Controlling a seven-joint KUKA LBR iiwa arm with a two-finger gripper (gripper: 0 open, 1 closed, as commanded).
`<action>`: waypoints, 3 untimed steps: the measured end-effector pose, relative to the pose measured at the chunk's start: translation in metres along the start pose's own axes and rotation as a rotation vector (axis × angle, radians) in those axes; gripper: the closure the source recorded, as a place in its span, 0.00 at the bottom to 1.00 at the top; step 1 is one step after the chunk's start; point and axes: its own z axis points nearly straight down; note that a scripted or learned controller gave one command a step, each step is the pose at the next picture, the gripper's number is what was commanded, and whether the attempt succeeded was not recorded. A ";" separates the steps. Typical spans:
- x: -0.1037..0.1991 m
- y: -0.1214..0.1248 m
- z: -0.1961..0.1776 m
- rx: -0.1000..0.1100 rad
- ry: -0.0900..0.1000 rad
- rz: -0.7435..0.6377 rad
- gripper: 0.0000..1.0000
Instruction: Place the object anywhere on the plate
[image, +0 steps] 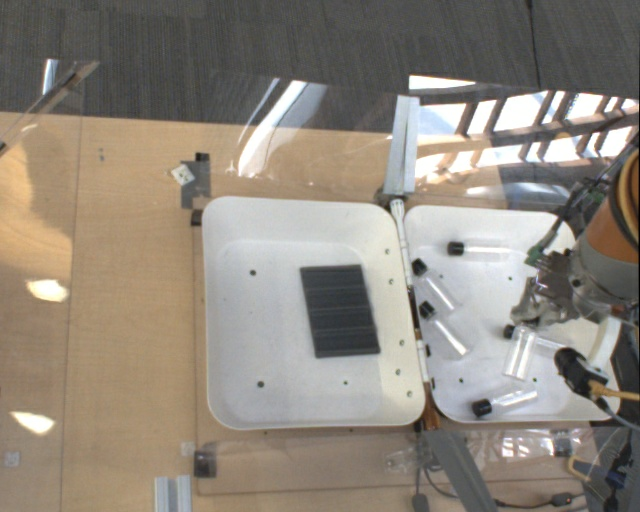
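A dark grey ribbed plate (340, 310) lies flat in the middle of the left white bin (230, 300). Several clear vials with black caps are scattered in the right bin (480, 280). One vial (476, 247) lies near the bin's far edge, and two vials (437, 292) (447, 335) lie along its left side. Another (504, 400) rests near the front edge. My gripper (526, 316) hangs low over the right part of that bin, just above the upper end of a further vial (520, 353). Nothing is seen held in it.
A metal divider post (402, 150) stands behind the gap between the bins. The arm, with its orange band (605, 245) and cables, covers the right bin's right side. A small bracket (195, 180) sits at the left bin's far left corner.
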 end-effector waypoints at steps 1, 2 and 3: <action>0.108 -0.018 0.018 0.003 0.001 0.218 1.00; 0.160 -0.027 0.015 0.002 0.001 -0.047 1.00; 0.198 -0.057 0.017 0.002 0.002 -0.164 1.00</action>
